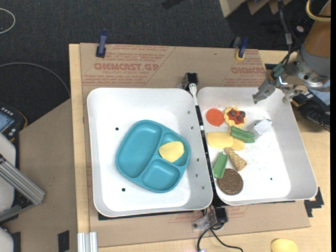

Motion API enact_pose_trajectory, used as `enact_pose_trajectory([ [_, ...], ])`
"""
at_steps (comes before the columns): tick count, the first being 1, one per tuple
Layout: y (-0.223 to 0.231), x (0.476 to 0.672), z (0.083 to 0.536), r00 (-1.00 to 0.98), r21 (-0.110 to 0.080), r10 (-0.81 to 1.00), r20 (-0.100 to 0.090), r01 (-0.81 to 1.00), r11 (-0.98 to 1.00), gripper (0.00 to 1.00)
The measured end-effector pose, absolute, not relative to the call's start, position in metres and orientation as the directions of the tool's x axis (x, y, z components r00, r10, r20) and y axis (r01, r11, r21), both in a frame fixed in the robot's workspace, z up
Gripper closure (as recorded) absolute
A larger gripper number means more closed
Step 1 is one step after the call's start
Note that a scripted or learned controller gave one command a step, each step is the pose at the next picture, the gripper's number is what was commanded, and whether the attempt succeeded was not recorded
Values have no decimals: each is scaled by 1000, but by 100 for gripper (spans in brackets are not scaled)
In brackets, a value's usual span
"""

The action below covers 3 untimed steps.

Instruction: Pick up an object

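The right bin (286, 164) holds several toy foods: a red disc (214, 116), a yellow piece with red and dark toppings (234, 115), a small white block (261, 125), a green piece (242, 135), a yellow piece (223, 139), a green stick (220, 164), a tan cone (236, 159) and a brown round cookie (230, 182). My gripper (274, 92) hangs over the bin's far right corner, above and right of the white block. It is open, with nothing between its fingers.
In the left bin (105, 114) lies a teal divided plate (144, 156) with a yellow piece (171, 151) in its right compartment. Blue clamps (101, 43) (241, 47) stand at the board's back edge. A yellow object (283, 244) lies off the board at front right.
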<state>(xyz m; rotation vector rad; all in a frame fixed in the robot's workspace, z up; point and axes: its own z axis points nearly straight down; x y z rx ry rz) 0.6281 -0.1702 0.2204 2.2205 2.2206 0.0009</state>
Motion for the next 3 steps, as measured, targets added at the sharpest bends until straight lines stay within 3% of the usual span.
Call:
enact_pose_trajectory([
  [1, -116, 590, 187, -4, -7, 1000, 4, 1000, 4, 0],
  [2, -99, 538, 79, 2, -10, 1000, 4, 1000, -2, 0],
  [3, -100, 542, 95, 2, 3, 1000, -1, 1000, -2, 100],
])
